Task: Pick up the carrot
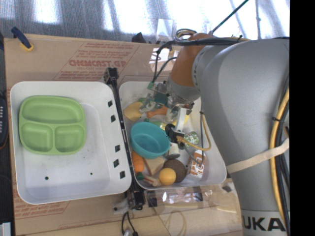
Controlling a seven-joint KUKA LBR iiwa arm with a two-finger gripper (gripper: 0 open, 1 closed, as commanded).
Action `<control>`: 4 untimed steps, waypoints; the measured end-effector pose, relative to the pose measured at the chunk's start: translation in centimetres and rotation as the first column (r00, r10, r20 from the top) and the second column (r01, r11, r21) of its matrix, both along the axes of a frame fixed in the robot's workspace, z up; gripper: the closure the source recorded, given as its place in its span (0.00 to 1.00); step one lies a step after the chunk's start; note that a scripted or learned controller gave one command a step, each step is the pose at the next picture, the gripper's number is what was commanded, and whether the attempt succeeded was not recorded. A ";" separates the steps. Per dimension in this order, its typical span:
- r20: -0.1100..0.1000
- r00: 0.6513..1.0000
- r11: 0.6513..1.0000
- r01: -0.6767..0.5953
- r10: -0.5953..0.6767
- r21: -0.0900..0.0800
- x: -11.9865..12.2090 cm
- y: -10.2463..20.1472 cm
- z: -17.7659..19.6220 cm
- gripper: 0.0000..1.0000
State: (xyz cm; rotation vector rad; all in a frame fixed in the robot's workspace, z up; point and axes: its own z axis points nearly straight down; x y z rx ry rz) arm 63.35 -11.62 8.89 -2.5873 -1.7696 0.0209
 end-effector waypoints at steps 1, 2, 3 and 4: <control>-0.004 1.000 1.000 -0.009 0.009 0.004 0.1 0.2 1.1 1.00; -0.005 1.000 1.000 -0.010 0.010 0.004 0.1 0.2 1.1 0.00; 0.006 0.942 0.942 0.336 -0.336 0.000 2.3 1.4 2.3 0.00; 0.007 0.839 0.839 0.545 -0.545 -0.002 -0.7 2.5 0.3 0.00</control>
